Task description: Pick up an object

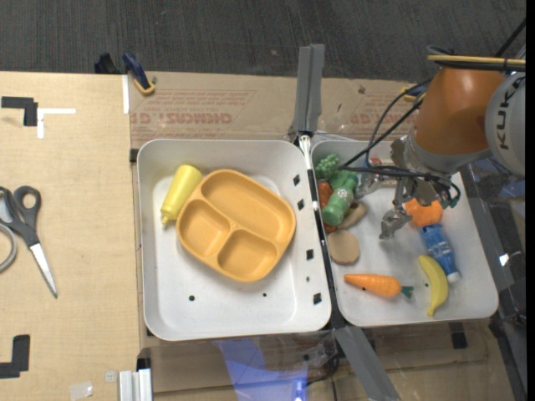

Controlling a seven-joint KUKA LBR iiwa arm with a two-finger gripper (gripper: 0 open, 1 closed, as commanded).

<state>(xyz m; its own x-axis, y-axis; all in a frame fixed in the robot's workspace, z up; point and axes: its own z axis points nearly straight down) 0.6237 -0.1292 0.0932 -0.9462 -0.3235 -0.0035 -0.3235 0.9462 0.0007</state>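
My gripper (406, 219) hangs low in the right bin (418, 312), near its middle, under the grey arm with the orange band. A small orange object (426, 214) lies right against the gripper's right side; whether it is gripped is hidden. Just below it lies a blue bottle (440, 252). Along the front of the bin are a yellow banana (433, 283) and a carrot (374, 285). A tan round piece (343, 246) and a green bottle (338, 204) sit to the gripper's left.
The left bin (167, 307) holds a yellow sectioned plate (236, 224) and a yellow squeeze bottle (180, 192). Green leafy toys (328, 164) crowd the right bin's back left corner. Scissors (29, 232) lie on the bench at far left. Black cables trail from the wrist.
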